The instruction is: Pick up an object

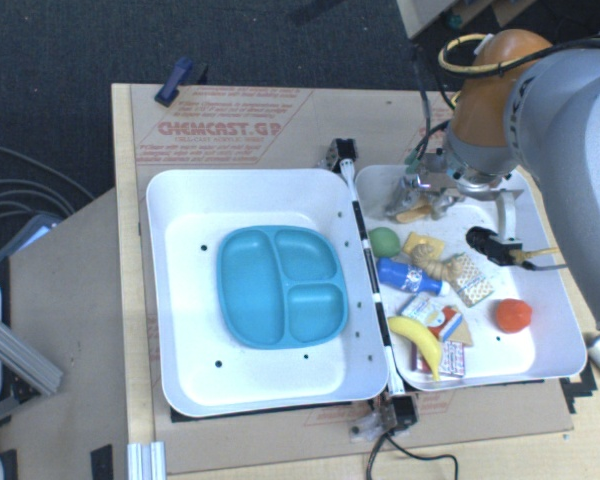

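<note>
On my screen, the brown bench [230, 128] holds 2 white bins. At the far left corner of the bench lies a small dark blue clip [180, 80].

The left bin [180, 268] has 1 thing in it: a light blue plate [282, 286] with 3 parts, lying flat in the middle.

The right bin [552, 353] is full of small things. Next to its left wall I see a green ball [384, 240]. Just below that is a blue bottle [408, 276] on its side, and nearer the front a yellow banana [420, 340]. A red and white packet [441, 320] touches the banana. Farther right sits an orange ball [513, 314], apart from the rest.

The grey arm [570, 118] comes in from the right. Its gripper [424, 190] is low in the far part of the right bin, right over a tan piece [412, 213]. I cannot tell if the gripper is open or closed, or if it grips the tan piece.
</note>
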`<action>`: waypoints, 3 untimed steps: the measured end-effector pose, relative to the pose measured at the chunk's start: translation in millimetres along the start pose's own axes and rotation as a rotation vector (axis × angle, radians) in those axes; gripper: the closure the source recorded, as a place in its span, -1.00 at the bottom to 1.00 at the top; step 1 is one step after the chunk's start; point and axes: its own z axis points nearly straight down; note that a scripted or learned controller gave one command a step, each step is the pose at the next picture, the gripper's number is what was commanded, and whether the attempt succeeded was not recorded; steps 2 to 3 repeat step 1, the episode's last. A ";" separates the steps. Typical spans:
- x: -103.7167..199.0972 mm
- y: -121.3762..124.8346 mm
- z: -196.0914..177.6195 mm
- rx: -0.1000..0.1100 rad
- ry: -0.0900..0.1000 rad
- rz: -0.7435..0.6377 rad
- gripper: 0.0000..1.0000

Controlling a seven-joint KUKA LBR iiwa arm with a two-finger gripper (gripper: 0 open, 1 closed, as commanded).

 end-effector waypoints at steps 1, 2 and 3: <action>61.6 1.6 -134.0 -0.021 0.000 -0.003 1.00; 61.6 1.6 -134.0 -0.021 0.000 -0.003 1.00; 61.6 1.6 -134.0 -0.021 0.000 -0.003 1.00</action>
